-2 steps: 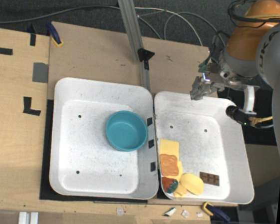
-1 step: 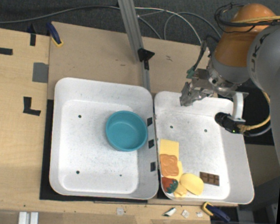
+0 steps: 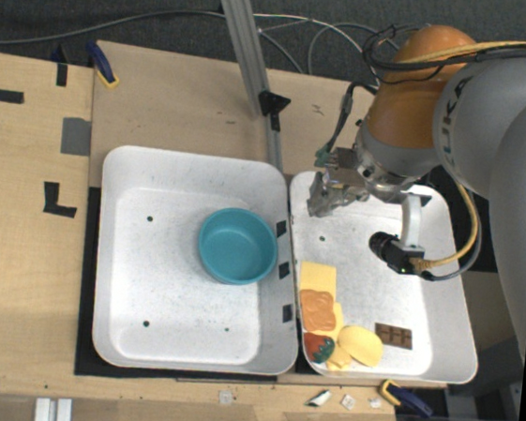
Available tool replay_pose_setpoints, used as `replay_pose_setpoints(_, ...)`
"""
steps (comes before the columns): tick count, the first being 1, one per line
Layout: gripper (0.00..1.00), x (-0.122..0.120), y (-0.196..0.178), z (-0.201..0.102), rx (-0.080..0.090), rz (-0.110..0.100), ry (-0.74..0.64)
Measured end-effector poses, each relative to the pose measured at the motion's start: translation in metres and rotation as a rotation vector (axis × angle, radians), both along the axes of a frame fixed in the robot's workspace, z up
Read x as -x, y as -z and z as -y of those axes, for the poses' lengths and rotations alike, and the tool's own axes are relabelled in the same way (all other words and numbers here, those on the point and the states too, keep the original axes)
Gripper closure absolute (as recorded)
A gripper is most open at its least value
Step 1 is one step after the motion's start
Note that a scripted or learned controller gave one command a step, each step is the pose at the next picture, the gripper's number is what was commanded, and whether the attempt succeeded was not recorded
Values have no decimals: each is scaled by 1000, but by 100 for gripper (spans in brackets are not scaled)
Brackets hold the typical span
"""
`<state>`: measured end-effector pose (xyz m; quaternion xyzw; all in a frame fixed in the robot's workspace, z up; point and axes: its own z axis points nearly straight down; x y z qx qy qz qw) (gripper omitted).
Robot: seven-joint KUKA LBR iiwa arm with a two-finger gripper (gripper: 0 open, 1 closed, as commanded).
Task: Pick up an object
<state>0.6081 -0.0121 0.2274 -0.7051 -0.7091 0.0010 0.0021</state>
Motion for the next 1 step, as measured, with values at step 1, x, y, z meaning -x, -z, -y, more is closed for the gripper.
replay_pose_setpoints(1,100,18,10,-46,1,0,0)
